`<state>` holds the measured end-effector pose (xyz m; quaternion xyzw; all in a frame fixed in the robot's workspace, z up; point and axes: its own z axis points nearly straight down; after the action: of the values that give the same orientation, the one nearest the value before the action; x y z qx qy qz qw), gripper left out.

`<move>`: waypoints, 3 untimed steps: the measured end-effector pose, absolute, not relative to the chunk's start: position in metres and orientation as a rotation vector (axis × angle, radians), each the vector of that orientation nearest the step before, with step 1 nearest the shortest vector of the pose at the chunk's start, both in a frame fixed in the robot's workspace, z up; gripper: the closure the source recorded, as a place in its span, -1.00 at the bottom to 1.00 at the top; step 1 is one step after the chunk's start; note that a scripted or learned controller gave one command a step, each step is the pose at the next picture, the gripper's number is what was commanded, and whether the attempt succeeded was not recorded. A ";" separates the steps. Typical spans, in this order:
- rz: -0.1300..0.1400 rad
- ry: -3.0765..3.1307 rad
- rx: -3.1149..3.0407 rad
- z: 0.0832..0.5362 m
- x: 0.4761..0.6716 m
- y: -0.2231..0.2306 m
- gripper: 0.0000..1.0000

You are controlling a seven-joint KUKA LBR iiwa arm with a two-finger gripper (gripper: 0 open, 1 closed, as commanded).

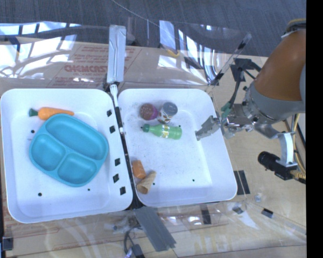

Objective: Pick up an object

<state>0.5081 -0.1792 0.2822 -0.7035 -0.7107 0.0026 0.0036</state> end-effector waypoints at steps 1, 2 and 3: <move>0.008 -2.385 -2.029 0.208 0.579 -0.164 -1.00; -0.021 -1.871 -2.537 0.117 0.592 -0.183 -1.00; -0.008 -2.000 -2.426 0.098 0.661 -0.179 -1.00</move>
<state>0.6611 -0.1790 0.0979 -0.7716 -0.6361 -0.0026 -0.0014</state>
